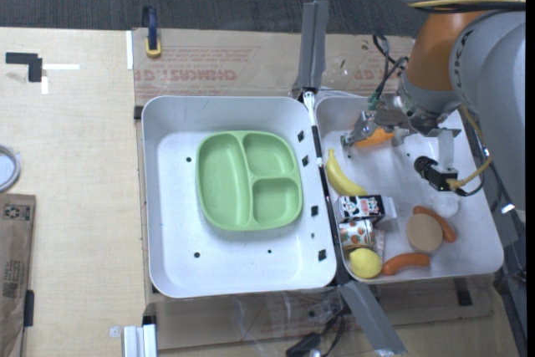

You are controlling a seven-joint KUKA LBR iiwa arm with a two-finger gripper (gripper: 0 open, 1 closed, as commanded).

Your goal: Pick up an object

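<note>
My gripper (365, 130) hangs low over the back left of the right bin (393, 180), beneath the grey arm with its orange band. An orange piece (379, 136), perhaps a carrot, lies right against the gripper's tip; whether it is held is unclear. In the same bin a yellow banana (338, 173) lies along the left wall. A black-and-white carton (362, 206), a small printed box (355, 233), a lemon (364, 262), a red sausage (405, 262) and a tan bun (425, 234) fill the front.
The left bin (154, 180) holds a green divided plate (249, 180). A grey post (313, 46) stands behind the seam between the bins. Black cabling (433, 171) hangs from the wrist over the right bin. Tape roll (7, 170) lies at far left.
</note>
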